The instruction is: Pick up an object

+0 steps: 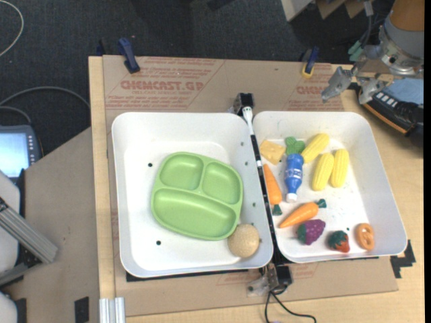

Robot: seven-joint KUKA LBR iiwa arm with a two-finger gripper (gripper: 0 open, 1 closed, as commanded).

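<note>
My gripper (351, 88) hangs at the top right, over the cardboard just beyond the far rim of the right bin (387, 180). Its fingers stand open with nothing between them. The right bin holds a blue bottle (293, 174), three corn cobs (315, 147) (324, 169) (340, 167), a cheese wedge (271, 152), a green piece (293, 143), two carrots (271, 184) (300, 214), purple grapes (311, 231), a strawberry (339, 240) and an orange ring (364, 235). All lie well below the gripper.
The left bin (128, 180) holds a green divided plate (196, 195) and a beige round piece (244, 240) at its near right corner. Blue clamps (128, 54) (310, 62) grip the cardboard's far edge.
</note>
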